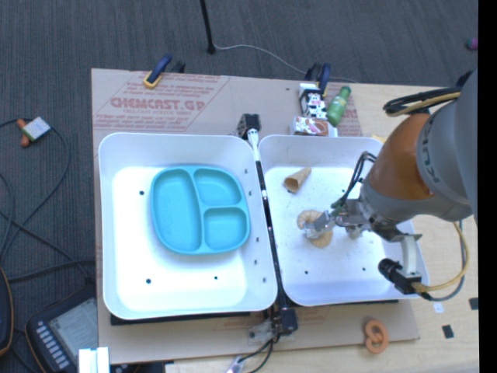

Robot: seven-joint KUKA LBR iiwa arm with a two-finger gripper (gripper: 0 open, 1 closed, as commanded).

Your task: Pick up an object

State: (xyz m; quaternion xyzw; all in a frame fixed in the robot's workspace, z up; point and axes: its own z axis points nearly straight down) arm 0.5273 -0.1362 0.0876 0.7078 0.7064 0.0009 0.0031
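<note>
1. Tan pastry-like object (pixel 314 228) is lying mid right bin (pixel 326 286).
2. Gripper (pixel 324 225) is sitting right on it; finger state can't be made out.
3. Blue divided plate (pixel 199 209) is sitting in left bin (pixel 124 286).

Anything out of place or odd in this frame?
An orange ring-shaped piece lies outside both bins, on the board by the right bin's near edge. Inside the bins nothing looks spilled or damaged.

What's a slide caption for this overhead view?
Gripper at tan food toy in right white bin; blue divided plate in left.
</note>
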